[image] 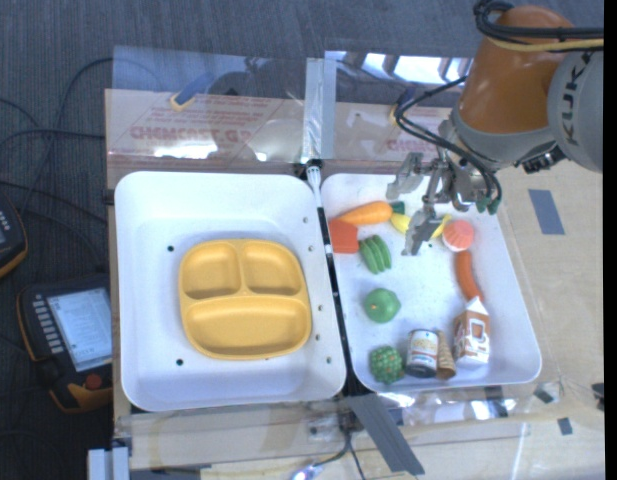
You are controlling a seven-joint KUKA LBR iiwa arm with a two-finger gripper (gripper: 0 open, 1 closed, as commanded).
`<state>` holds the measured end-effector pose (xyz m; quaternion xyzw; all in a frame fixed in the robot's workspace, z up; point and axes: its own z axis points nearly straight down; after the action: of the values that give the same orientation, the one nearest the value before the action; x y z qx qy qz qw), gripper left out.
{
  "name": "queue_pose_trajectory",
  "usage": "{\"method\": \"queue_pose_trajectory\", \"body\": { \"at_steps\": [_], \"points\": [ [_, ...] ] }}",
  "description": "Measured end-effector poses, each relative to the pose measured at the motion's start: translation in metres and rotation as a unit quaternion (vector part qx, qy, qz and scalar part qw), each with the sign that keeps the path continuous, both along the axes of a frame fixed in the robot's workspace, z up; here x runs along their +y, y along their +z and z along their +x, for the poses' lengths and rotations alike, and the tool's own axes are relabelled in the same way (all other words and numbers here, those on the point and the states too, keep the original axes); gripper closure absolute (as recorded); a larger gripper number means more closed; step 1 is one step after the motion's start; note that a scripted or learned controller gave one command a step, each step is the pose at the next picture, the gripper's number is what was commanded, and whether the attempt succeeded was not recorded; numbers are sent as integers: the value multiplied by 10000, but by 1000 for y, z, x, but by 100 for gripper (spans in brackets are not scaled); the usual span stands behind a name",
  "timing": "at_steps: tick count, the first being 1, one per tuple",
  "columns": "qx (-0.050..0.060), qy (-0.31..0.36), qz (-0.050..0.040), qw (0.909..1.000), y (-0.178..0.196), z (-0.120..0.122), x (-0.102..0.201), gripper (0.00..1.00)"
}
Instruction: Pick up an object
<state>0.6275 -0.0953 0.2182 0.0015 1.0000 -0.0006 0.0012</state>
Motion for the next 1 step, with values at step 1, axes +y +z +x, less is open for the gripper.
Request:
{"method": "queue_pose_trajectory", "body": {
  "at_steps": [1],
  "points": [
    [-46, 435, -15, 9990, -128, 4, -15, 0]
  ]
}}
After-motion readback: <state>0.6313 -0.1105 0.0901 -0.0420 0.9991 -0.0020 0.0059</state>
